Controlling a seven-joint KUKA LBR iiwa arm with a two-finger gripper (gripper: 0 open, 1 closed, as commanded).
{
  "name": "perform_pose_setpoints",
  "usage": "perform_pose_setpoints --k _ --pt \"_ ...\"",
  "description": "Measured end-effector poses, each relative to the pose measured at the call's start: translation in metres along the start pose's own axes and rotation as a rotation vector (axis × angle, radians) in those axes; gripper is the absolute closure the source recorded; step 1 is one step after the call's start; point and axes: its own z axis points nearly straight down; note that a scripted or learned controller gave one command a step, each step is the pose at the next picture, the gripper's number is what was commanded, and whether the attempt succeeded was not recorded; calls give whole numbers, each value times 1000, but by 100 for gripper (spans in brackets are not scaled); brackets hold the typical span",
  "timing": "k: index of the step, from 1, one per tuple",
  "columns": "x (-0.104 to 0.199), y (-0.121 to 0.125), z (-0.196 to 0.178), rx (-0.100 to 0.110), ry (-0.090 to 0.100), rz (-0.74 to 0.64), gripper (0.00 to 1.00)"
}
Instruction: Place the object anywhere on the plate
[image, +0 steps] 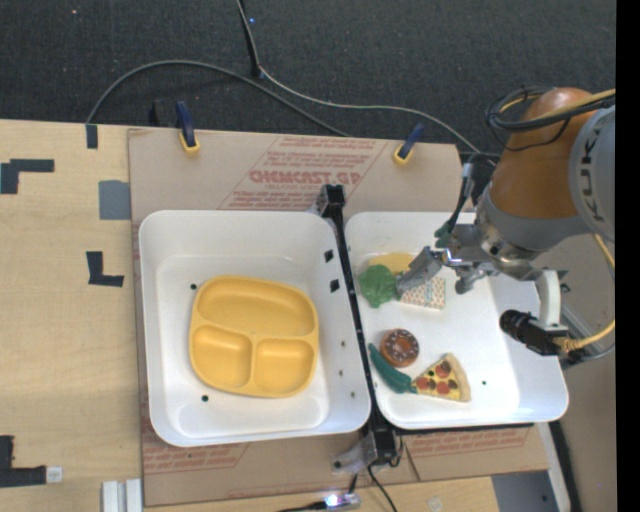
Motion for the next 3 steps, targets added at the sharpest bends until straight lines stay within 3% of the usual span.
perform_pose_setpoints --k 2,3 --pt "-6 0 105 2 0 1 0" --pt "-4 1 92 -1 1 -1 100"
